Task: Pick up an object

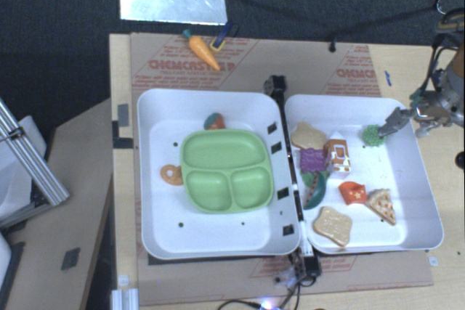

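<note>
The gripper (396,120) sits at the far right side of the right bin (418,178), reaching in from the right edge, and its grey tip points left and slightly down toward a small green broccoli piece (373,135). That is the relation everything turns on: the broccoli lies just to the left of the tip, a touch lower in the view, so close that it looks to be touching or nearly touching. Whether the gripper is spread or closed, I cannot tell from this slanted look, and nothing is visibly clasped by it. The broccoli is a compact, roundish lump with no clear long axis, so approach angle should matter little. It rests near the bin's upper right area, apart from the crowd further left: a tan cookie shape (309,136), a purple piece (313,160), an orange-and-white carton (337,156), a red piece (353,192), a pizza slice (382,205) and a slice of toast (333,226). My read: a short shift left and down puts the gripper over the broccoli.
</note>
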You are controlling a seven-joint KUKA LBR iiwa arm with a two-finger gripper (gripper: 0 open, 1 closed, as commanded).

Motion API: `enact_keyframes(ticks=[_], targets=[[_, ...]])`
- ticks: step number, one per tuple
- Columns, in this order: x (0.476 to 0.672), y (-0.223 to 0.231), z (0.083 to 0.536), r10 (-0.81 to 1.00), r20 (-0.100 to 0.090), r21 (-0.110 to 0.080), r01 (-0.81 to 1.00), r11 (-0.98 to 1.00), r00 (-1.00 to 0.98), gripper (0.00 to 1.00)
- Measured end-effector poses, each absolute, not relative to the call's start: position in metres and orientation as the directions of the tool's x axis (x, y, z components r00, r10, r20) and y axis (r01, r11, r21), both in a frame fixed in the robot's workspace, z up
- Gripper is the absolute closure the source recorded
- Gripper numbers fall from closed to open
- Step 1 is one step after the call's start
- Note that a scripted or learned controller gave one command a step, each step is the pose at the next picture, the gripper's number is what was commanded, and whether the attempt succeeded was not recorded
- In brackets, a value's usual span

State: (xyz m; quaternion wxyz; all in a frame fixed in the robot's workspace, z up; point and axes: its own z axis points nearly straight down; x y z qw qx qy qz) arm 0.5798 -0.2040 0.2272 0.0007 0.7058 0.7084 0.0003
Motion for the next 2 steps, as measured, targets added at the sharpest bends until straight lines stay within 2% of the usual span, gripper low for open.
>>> enact_keyframes(ticks=[1,2], targets=[[0.578,-0.204,0.186,1.0,0.0,-0.001,1.0,0.002,-0.002,0.0],[0.58,-0.205,0.123,1.0,0.001,-0.002,1.0,0.002,-0.002,0.0]])
